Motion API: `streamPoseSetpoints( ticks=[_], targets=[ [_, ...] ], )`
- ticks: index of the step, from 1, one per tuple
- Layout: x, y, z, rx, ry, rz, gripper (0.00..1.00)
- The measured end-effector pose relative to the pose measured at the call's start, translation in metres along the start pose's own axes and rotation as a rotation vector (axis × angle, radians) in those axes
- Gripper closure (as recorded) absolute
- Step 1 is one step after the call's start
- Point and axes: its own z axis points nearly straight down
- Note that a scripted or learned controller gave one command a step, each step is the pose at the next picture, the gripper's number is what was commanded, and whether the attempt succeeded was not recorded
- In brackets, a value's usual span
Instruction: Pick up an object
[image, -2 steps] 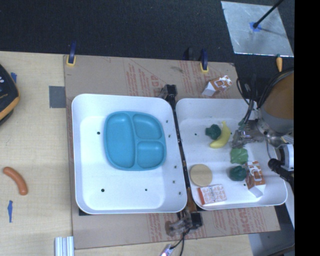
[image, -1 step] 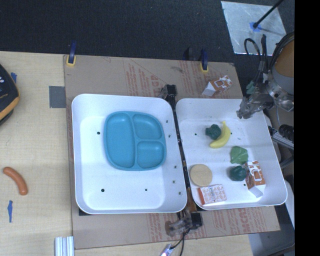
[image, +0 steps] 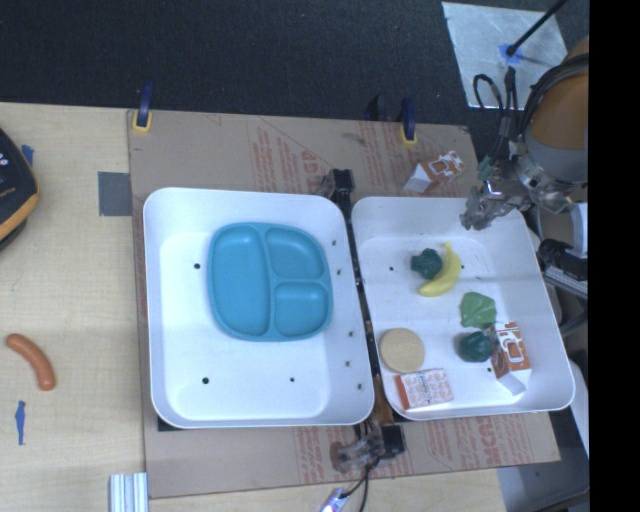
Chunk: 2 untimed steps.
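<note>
The tool (image: 484, 212) hung over the far right corner of the right bin (image: 540, 400), just above its rim; its fingers were too small and dark to tell whether they were spread or closed, and nothing could be seen between them. The nearest object, a yellow banana (image: 443, 275), lay in the far half of that bin with its long axis running from the far side down toward the near left, its curve bowing toward the right edge. A dark green piece (image: 427, 262), possibly a toy vegetable, touched its left side. Toward the right edge sat a lighter green item (image: 478, 308) and, just nearer, a dark teal one (image: 475, 346), beside a small red-and-white carton (image: 510, 350). A round tan disc (image: 402, 350) lay near the bin's left edge, with a red-and-white packet (image: 424, 388) at the near edge. The left bin (image: 170, 390) held a blue divided plate (image: 270, 280). On the worktop (image: 70, 300) near its left edge lay a sausage (image: 32, 360).
</note>
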Motion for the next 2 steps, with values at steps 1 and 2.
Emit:
streamPoseSetpoints(
  ticks=[1, 2],
  targets=[
    [0.006, -0.032, -0.006, 0.001, 0.000, 0.003, 0.00],
    [0.003, 0.000, 0.087, 0.002, 0.000, -0.001, 0.00]
  ],
)
